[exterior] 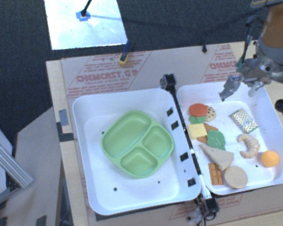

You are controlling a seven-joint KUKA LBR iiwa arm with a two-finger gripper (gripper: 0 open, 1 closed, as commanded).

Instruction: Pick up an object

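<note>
Wooden counter (41,145) below, my hand (242,86) hovers spread over the right white bin (282,132), nothing pinched, pick not yet made.

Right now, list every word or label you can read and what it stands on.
"CHEMCAST GP", red print on the sheet under the bins, far left.
The same red print at far right, partly cut off.
Finer print there: too blurred.
Foil packet: nothing legible.
</note>
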